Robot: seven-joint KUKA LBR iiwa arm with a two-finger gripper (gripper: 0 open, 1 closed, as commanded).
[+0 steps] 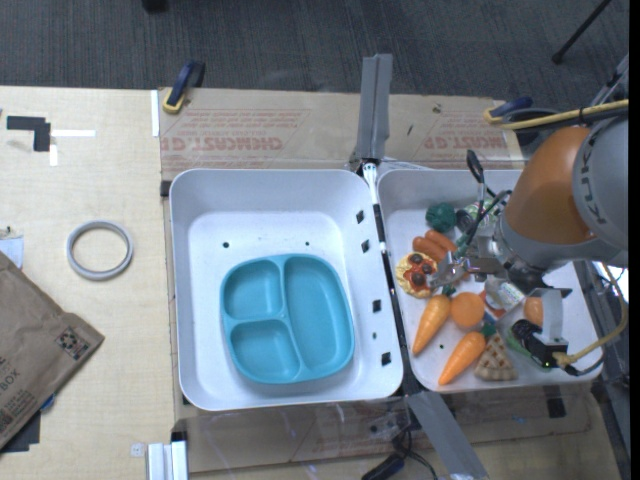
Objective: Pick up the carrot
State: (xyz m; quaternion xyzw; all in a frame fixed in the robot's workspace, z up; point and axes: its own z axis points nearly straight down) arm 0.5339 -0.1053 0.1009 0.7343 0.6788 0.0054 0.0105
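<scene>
Worktop's right bin was crowded — gripper hovered above the carrot; finger state indeterminable — descend centred, clear of neighbours.

**Readable Print on the Bench**

Red lettering, upside down, on the cardboard sheet behind the left bin: "CHEMCAST GP", partly legible. Same red print repeated on the cardboard behind the right bin, too blurred to confirm. "BOX" in black on the brown carton at lower left.
</scene>
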